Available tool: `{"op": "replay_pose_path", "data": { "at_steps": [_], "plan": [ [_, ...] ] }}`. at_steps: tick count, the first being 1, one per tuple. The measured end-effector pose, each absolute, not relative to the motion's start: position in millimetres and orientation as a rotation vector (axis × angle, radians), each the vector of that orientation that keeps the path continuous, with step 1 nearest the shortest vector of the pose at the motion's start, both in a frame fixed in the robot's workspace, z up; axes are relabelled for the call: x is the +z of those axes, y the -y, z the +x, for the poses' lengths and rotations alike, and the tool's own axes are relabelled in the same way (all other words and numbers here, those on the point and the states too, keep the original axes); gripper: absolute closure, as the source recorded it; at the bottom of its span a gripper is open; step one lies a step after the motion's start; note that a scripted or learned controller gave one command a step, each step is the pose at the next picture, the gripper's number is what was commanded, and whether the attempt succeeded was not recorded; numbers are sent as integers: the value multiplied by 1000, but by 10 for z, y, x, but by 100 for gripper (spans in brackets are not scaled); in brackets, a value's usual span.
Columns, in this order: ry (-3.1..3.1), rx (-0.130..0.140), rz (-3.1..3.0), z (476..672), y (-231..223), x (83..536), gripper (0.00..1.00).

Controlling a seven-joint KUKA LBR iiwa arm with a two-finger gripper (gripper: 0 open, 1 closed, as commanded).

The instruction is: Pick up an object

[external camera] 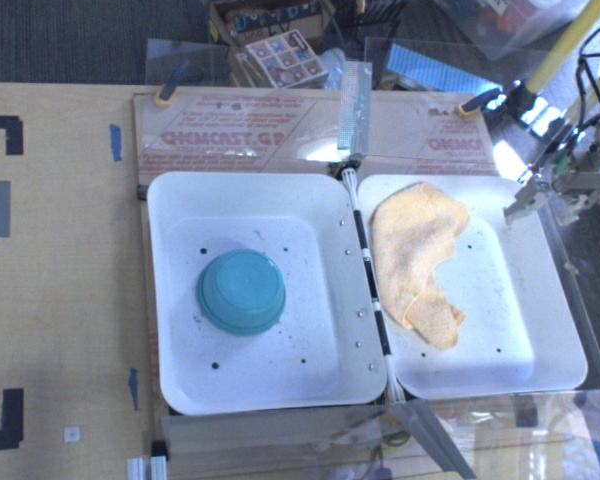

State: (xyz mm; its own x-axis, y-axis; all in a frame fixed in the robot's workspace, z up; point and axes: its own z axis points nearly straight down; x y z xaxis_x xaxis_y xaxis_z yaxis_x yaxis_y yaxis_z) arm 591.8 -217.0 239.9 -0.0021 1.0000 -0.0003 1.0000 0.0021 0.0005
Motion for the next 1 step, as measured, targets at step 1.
{"op": "replay_pose_path", "data": {
  "at_steps": [1],
  "plan": [
    [-2259, 0, 2183, 5650, 1755, 1190, 0]
  ]
}}
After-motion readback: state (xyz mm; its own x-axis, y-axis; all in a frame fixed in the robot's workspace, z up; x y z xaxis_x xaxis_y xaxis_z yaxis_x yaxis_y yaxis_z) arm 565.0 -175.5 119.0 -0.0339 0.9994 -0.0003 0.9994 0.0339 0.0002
